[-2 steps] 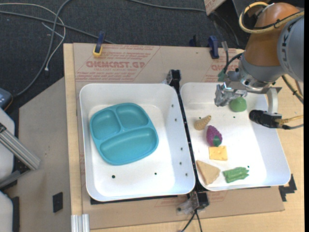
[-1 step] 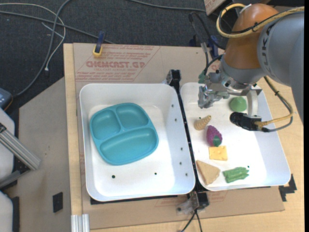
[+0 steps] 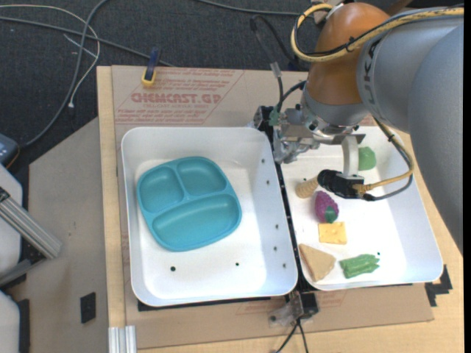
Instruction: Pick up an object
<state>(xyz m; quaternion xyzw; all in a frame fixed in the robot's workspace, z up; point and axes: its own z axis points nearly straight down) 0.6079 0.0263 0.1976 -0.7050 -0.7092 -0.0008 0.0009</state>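
Two white bins sit side by side on a cardboard sheet with red print; a small blue-and-yellow clip lies at its far edge. The left bin holds one teal divided plate, flat, left of centre. The gripper is at the seam between the bins, over the far left corner of the right bin. I can't tell if it's open or closed from this angle. The pickable stuff is all in the right bin. A small tan round piece is just below the gripper, near the left wall. A purple piece is just right of it, and a yellow square is just below the purple one. A tan wedge is at the near left corner. A dark green piece is beside the wedge, along the near wall. A pale green piece lies farther back, right of the gripper and partly under the wrist. The grey arm comes in from the upper right, with the orange band above the wrist.
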